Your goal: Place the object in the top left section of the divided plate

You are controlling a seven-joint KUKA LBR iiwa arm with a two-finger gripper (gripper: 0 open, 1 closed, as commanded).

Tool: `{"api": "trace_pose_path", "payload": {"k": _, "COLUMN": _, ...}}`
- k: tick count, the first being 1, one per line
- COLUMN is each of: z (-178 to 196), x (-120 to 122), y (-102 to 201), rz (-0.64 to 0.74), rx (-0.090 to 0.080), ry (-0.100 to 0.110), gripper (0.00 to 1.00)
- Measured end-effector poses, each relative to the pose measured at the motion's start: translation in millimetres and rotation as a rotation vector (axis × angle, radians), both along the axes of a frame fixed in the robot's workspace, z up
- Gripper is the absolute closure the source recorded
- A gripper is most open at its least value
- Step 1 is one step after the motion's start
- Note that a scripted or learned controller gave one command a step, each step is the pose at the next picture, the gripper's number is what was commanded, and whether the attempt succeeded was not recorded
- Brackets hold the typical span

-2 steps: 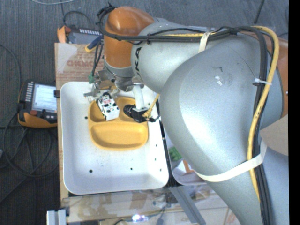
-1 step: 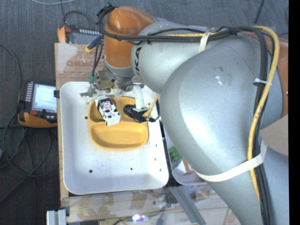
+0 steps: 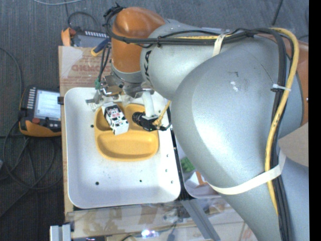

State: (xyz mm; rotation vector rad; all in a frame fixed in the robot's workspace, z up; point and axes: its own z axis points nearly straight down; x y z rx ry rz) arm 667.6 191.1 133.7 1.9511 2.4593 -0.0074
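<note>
arm (image 3: 225, 109): grey and bulky, reaching in from the right and covering most of the right bin.
orange band (image 3: 131, 34): above the wrist, over the far edge of the left bin.
gripper (image 3: 108, 95): over the far left part of the divided plate, just above the object and pointing down toward it.
gripper state: cannot tell whether it is wide, narrow or gripping anything; the slanted view does not make it plain.
object (image 3: 116, 119): a small white block with black and red marks. it is in the top left section of the plate, close to the ridge between the two small sections, and turned a little askew to the plate's edges.
divided plate (image 3: 125, 147): yellow and rounded, with two small sections along its far edge and one large section along its near edge. it lies in the far half of the left bin, nearer the bin's right edge than its left.
left bin (image 3: 85, 179): shallow and white; its near half is bare but for a few dark specks.
right bin (image 3: 198, 189): its near left corner shows beneath the arm, with something green just inside the left edge, too hidden to name.
cardboard (image 3: 80, 67): a brown sheet with red print, past the far edge of the left bin.
handheld screen unit (image 3: 42, 109): orange and black with a lit screen, on the carpet off the left edge of the bench.
</note>
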Motion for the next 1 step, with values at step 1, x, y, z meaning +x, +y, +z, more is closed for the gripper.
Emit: {"api": "trace_pose_path", "payload": {"k": 1, "z": 0.0, "x": 0.0, "y": 0.0, "rz": 0.000, "rx": 0.000, "ry": 0.000, "gripper": 0.00}}
